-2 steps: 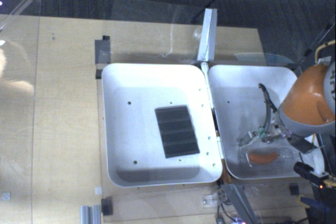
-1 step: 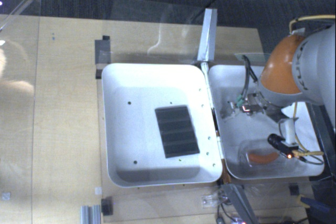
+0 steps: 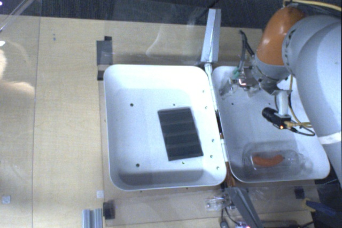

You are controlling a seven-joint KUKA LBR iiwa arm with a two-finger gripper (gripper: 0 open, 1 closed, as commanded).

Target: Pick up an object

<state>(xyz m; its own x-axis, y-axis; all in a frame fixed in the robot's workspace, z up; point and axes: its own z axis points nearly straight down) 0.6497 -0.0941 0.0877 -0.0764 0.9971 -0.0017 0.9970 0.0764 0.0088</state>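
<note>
Fingers cannot be told as apart or together on the gripper (image 3: 240,81), held in the right bin's (image 3: 240,131) far corner, so the clear pack (image 3: 272,159) at the near end might be missed.

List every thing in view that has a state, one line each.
Dark ribbed panel: lying flat in the left bin, tilted off square, untouched.
Clear packet with an orange item: lying flat at the near edge of the right bin, untouched.
Gripper: low at the right bin's far end, holding nothing visible.
</note>
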